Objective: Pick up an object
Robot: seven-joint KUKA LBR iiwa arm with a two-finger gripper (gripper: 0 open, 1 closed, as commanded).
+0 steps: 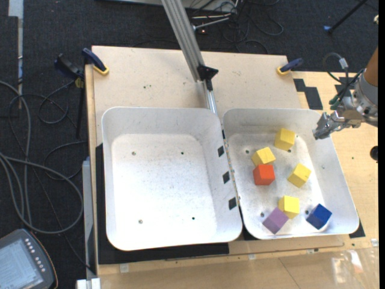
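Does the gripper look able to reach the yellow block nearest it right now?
Probably yes. The gripper hangs over the right bin's upper right rim, and the yellow block lies uncovered nearby, apart from other blocks.

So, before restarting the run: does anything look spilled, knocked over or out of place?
Nothing stands out. All seven blocks lie inside the right bin, none over its rim; the hand sits above that bin's upper right edge.

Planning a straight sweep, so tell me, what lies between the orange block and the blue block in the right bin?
In the camera view, a yellow block lies between the orange block and the blue block, nearer the blue one.
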